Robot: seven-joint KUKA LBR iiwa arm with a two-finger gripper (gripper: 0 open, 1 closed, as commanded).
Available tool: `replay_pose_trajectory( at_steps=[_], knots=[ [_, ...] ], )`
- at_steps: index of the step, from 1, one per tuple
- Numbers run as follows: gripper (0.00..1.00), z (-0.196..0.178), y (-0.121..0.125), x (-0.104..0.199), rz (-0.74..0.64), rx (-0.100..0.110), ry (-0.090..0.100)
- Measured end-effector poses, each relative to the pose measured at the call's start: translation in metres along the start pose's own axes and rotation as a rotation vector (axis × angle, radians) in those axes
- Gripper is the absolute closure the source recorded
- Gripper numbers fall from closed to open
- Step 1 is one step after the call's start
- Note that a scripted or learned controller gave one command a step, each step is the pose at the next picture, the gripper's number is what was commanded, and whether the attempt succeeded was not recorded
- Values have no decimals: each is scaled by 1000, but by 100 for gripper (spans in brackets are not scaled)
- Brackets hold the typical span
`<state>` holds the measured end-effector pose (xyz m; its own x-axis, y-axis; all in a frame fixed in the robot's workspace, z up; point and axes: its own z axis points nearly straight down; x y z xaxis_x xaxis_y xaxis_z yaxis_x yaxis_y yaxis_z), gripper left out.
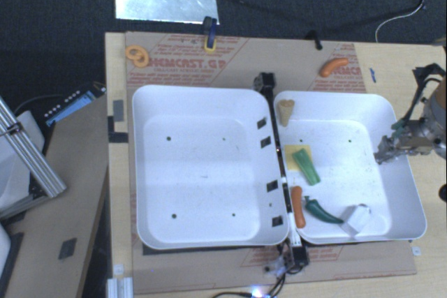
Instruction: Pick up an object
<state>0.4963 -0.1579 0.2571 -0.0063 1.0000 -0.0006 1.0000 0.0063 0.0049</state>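
- So far, nothing looks picked up: every object I can see lies on a bin floor or on the bench.
- The gripper point(386, 151) sits at the right rim of the right bin point(363, 115), low over its edge, with nothing visible between its parts; whether the jaws are released or clenched I cannot tell at this size.
- Candidates in the right bin: a green piece on a yellow one point(304, 165) near the centre-left, a cone-shaped item point(286, 109) at the far left corner, an orange carrot-like item point(298, 206) along the left wall, a dark green pepper point(323, 211) and a white block point(356, 218) at the near side.
- All of these lie well apart from the gripper.
- The left bin point(202, 164) holds no candidates.
- Left to do, by my reading: move over one object, descend, close and lift, which is the whole task.
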Motion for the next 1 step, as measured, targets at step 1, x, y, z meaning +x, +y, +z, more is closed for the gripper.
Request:
replay_pose_trajectory(
  at_steps=[1],
  knots=[
    [100,-201,17,-3,0,-17,-6]
  ],
)
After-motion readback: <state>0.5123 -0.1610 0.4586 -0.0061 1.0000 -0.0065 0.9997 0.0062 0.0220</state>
